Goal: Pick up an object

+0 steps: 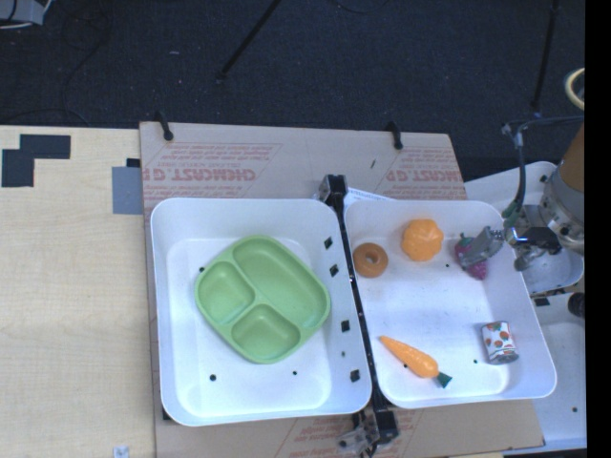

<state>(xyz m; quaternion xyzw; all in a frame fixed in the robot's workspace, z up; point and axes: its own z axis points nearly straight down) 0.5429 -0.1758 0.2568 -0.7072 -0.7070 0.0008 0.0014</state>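
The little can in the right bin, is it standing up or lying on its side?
Lying on its side: the can shows its long printed side, a round end facing the bin's corner.

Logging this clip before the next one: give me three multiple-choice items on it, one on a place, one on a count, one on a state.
1. Where does the green divided plate lie?
A. left bin
B. right bin
C. on the cardboard

2. How many compartments does it have?
A. two
B. three
C. four

3. How does the carrot lie?
A. upright against the wall
B. flat on the right bin's floor
C. on the plate

Answers: 1 A, it lies in the left bin. 2 B, three hollows show. 3 B, it lies flat in the right bin, clear of the doughnut.
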